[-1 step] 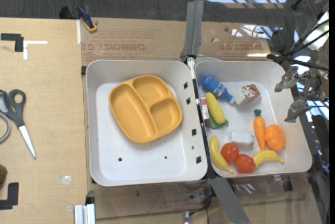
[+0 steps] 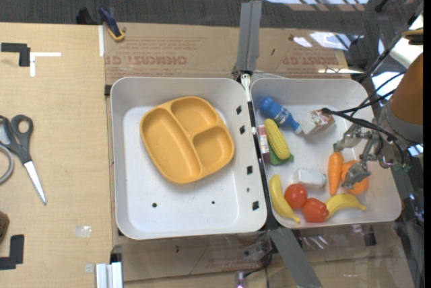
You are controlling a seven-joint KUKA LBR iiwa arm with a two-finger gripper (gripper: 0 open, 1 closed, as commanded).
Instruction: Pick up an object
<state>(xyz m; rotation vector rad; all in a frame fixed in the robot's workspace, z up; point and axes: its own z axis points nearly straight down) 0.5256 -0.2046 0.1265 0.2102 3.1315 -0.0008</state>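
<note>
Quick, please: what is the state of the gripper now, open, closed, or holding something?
Gripper: low in the right bin, at the carrots; open or closed cannot be told.

The arm (image 2: 409, 101) enters from the right edge, its orange band showing above the wrist, with black cables trailing across it. The gripper (image 2: 361, 160) is lowered at a slant toward the left, low inside the right-hand bin. Whether its fingers stand apart or together cannot be made out.

Toys crowd the right bin (image 2: 350, 88); open floor surrounds the left bin's plate (image 2: 186, 138)
</note>
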